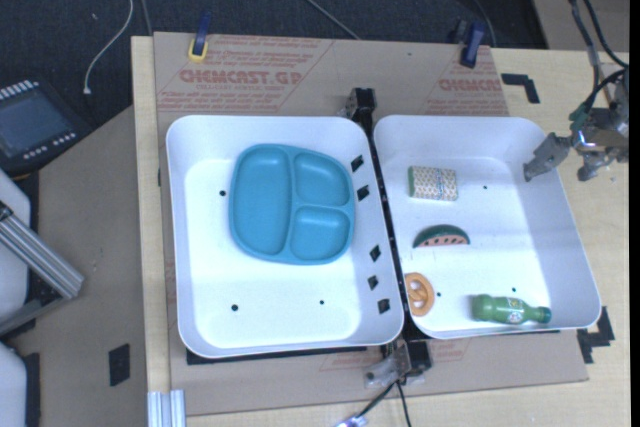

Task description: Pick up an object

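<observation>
The right bin (560, 215) holds a patterned cylinder (432, 183) lying on its side, a watermelon slice (441, 237), a pretzel (418, 293) by the left wall, and a green bottle (510, 310) lying along the front wall. A blue divided plate (293, 203) rests in the left bin (200, 295). My gripper (568, 162) hovers over the right bin's far right rim, well away from every object. Its fingers (545, 158) are spread open with nothing between them.
A black divider with clips (372, 245) runs between the two bins. The bins sit on a cardboard sheet (260, 65) held by blue clamps at the back. Cables lie on the floor beyond the bench.
</observation>
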{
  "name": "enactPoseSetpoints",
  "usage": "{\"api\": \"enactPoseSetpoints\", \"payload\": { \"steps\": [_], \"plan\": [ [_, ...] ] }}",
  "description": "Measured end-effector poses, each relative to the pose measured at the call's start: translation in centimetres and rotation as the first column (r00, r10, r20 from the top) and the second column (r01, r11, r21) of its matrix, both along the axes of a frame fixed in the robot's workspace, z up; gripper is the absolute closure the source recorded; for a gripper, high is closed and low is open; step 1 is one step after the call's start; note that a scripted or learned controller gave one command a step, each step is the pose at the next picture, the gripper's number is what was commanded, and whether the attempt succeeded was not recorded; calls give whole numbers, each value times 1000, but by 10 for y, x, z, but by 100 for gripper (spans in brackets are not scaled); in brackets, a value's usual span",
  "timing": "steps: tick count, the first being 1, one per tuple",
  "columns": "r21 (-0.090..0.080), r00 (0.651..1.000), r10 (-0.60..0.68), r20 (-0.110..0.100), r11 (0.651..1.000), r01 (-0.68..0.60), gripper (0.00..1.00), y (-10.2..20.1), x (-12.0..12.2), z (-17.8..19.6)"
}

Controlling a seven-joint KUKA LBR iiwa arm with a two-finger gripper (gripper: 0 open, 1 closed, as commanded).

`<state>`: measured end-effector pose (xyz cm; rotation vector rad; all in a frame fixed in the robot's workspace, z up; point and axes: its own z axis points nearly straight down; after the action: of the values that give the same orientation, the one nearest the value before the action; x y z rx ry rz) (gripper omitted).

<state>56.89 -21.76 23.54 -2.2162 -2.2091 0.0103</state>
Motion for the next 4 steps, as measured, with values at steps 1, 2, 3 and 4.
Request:
{"api": "enactPoseSetpoints", "payload": {
  "steps": [1,2,3,4],
  "plan": [
    [-4,1000,4,13,1000,-4,0,1,3,7],
    [-2,1000,3,9,1000,-3,0,-2,2,-35],
    [-1,1000,3,7,1000,-3,0,-4,-9,-87],
    [3,1000,5,8,1000,-5,0,2,-16,-146]
  ]
}}
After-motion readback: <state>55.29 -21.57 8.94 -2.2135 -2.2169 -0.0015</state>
